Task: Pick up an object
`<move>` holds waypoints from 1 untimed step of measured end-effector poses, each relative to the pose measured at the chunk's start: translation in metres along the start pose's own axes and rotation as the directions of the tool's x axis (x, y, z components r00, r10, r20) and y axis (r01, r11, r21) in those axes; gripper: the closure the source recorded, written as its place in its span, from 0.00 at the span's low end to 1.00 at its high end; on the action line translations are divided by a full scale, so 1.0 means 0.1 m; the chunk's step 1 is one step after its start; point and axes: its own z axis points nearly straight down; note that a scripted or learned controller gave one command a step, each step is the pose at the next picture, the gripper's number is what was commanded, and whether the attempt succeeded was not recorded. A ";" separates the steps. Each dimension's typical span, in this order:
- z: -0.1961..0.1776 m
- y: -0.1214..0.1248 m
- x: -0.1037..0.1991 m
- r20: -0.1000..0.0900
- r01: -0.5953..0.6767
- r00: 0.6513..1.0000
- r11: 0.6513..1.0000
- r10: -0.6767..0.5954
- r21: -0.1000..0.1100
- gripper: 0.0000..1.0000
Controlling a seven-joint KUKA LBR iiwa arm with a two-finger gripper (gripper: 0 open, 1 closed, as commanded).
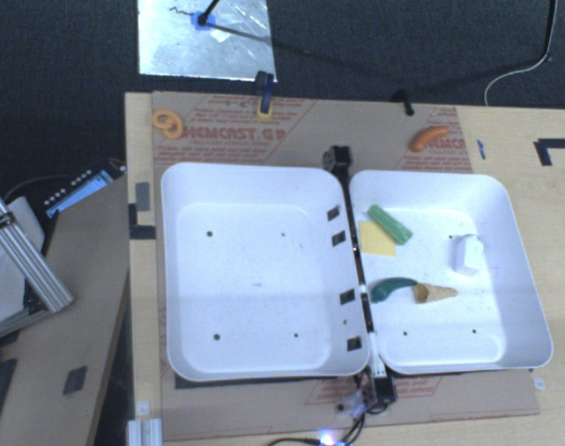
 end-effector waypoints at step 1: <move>0.59 0.01 0.82 -0.004 0.008 1.000 1.000 -0.008 0.006 1.00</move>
